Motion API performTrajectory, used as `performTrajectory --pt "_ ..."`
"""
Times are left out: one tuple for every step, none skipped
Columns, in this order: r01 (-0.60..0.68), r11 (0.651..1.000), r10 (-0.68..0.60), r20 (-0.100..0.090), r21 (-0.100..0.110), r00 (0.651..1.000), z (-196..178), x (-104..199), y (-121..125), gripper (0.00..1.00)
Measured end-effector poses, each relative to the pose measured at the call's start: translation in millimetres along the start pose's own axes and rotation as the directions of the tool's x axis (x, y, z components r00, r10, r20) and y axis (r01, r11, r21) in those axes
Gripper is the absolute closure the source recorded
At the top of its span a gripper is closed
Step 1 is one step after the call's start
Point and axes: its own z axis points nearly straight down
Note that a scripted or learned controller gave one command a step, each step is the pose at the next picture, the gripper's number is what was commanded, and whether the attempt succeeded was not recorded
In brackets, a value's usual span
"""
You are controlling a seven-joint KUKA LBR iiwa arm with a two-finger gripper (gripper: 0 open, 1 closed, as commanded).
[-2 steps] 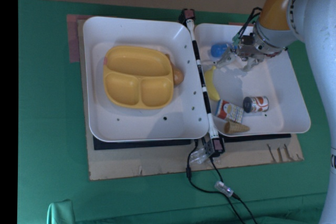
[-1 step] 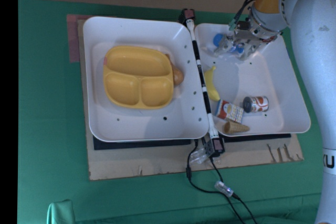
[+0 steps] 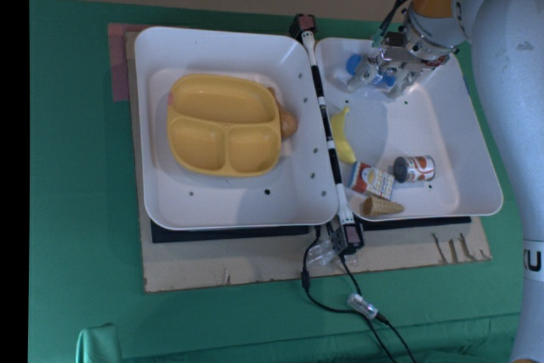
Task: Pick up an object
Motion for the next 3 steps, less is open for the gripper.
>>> performTrajectory --pt "0.000 1.000 0.000 0.000 0.000 1.000 0.0 0.0 0.0 0.00" --pt "-0.012 0.999 0.012 0.008 -0.046 1.000 0.2 18.8 -29.5 0.00" --pt "-0.012 0.999 0.012 0.008 -0.046 1.000 0.2 18.9 -29.5 0.00"
